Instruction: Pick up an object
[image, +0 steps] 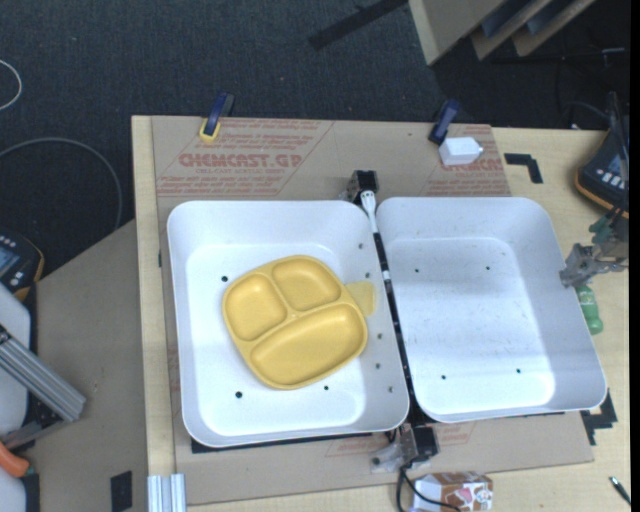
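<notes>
Lying in left bin (190, 250): yellow tray (293, 320).

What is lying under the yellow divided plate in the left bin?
The yellow plate lies on the left bin floor. A flat yellowish piece sticks out from under its right edge. How far it continues under the plate is hidden.

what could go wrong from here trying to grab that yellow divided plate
1. The yellow divided plate lies flat and wide in the left bin; a two-finger gripper may find no edge to pinch and slip off.
2. Its right rim sits near the wall between the left bin and the right bin, so fingers coming down there might strike that wall.
3. The gripper is at the right bin's far edge, so it has a long reach across.
</notes>
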